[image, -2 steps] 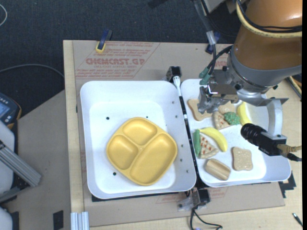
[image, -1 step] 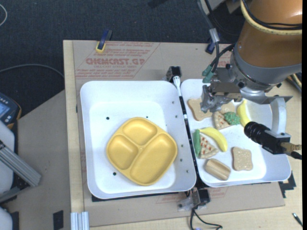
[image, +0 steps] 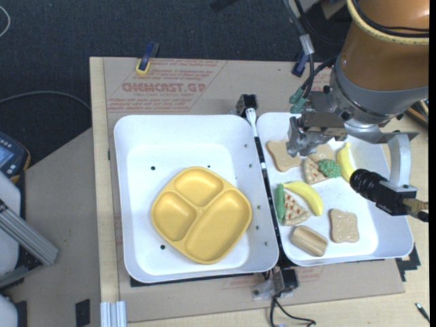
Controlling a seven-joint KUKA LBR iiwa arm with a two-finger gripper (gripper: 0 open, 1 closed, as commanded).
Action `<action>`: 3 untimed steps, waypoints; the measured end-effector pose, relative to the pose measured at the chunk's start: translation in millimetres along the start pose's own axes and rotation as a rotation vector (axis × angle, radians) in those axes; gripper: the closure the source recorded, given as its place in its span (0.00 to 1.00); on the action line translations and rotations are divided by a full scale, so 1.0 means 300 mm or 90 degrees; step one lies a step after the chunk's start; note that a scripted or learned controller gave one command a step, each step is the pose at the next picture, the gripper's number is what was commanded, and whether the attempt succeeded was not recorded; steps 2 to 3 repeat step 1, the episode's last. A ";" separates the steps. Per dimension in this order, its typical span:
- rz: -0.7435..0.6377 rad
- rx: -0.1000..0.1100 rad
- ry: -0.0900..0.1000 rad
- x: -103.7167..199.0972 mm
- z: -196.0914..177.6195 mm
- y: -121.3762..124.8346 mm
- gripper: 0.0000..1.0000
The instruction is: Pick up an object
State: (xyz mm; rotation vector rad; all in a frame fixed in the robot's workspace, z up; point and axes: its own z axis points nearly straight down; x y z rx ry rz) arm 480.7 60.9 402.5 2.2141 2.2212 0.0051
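A yellow tray [image: 201, 213] is being held in the left bin [image: 129, 182]. In the right bin [image: 392, 240], toy foods are being displayed: toast [image: 281, 155], a banana [image: 306, 193], a pizza slice [image: 294, 208], a hot dog bun [image: 308, 240], a bread slice [image: 344, 226] and a green piece [image: 330, 168]. The gripper [image: 298, 145] is being positioned over the toast, at the bin's far left part.

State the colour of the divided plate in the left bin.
Yellow all over; the divided plate shows best in the camera view.
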 end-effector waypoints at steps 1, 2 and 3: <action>-0.001 -0.002 0.000 0.002 -0.034 0.002 1.00; -0.001 -0.002 0.000 0.002 -0.034 0.002 1.00; -0.001 -0.002 0.000 0.002 -0.034 0.002 1.00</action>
